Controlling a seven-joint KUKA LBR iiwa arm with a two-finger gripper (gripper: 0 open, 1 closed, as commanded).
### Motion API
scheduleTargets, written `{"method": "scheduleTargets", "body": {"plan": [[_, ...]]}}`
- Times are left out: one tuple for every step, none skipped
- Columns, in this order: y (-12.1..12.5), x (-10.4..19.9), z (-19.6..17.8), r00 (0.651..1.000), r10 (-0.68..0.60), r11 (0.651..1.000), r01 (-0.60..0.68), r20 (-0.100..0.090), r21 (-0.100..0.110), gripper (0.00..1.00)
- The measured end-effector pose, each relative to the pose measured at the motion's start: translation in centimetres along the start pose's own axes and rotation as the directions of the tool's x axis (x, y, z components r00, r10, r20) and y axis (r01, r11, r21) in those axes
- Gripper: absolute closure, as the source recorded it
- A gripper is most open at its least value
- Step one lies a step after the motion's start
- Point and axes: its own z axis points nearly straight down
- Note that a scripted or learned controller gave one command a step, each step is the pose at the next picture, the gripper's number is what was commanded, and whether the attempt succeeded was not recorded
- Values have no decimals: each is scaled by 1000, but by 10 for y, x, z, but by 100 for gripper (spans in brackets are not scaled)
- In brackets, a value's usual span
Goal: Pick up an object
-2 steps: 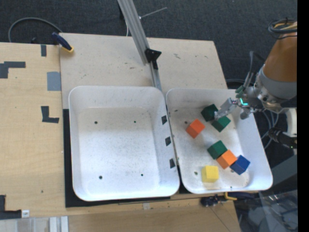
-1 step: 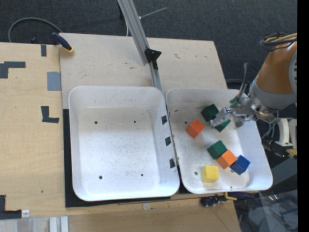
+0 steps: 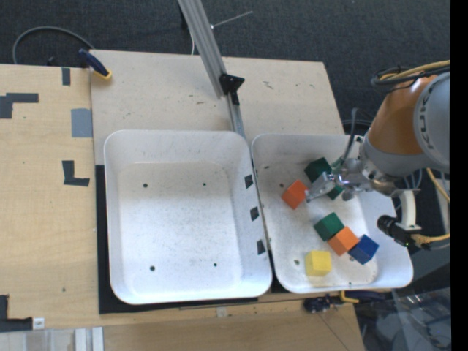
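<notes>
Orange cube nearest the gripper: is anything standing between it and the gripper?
Nothing visible does. The orange cube lies just left of the gripper in the right bin; the dark green cube sits above, off that line.

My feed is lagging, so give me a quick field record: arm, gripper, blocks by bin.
arm: reaches in from the right, over the right bin
gripper: low in the right bin, between the upper green block and the orange block
lower cluster: green block, orange block, blue block, touching in a row
yellow block: apart, near front wall
held: nothing visibly
</notes>
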Motion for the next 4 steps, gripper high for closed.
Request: {"method": "scheduleTargets", "body": {"plan": [[6,-2,23,1000,1,1000,-1,5,-26,0],[6,0,15,1000,1,1000,-1,3,-23,100],[2,0,-47,1000,1,1000,-1,2,-12,100],[4,-5,-109,1000,1,1000,-1,3,-13,100]]}}
